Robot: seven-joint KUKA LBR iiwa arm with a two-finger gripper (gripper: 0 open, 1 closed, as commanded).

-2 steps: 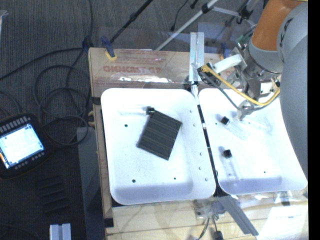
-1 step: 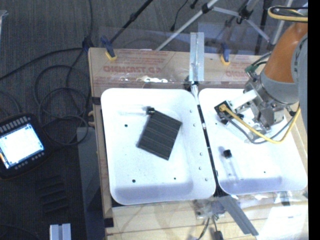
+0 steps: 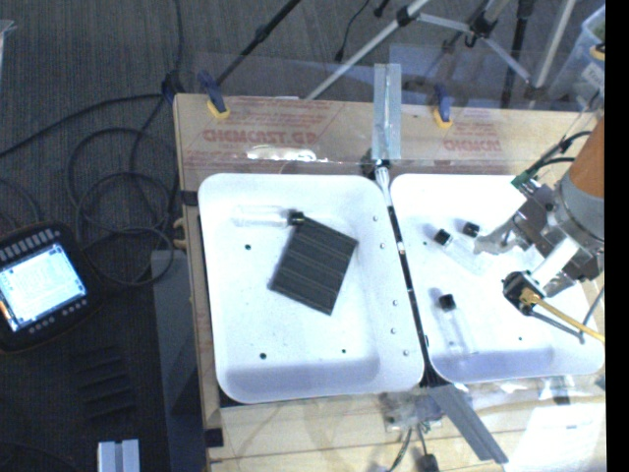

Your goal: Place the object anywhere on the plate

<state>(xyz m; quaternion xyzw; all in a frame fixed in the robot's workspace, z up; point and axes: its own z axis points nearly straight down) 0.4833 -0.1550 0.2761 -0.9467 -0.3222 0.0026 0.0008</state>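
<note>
Black-capped, the nearest vial [image 3: 471, 229] lies just beside our gripper [image 3: 494, 243], at its ten o'clock; whether the gripper is open we cannot tell. We should centre over the vial, then carry it to the ribbed plate [image 3: 314, 264] at nine o'clock.

Two shallow white plastic bins sit side by side on a pale wooden bench [image 3: 285, 131]: the left bin [image 3: 246, 332] and the right bin [image 3: 491, 357], their inner rims touching. A narrow grey metal strip [image 3: 386, 116] stands at the back, where the bins meet. Two small blue and yellow clamps [image 3: 210, 96] [image 3: 443, 108] grip the far edge of the bench. On the grey carpet floor [image 3: 79, 67] to the left lies a black handheld control pendant [image 3: 39, 283] with a lit screen, beside loops of black cable [image 3: 108, 200]. Grey metal tripod legs [image 3: 462, 18] stand behind the bench.
</note>
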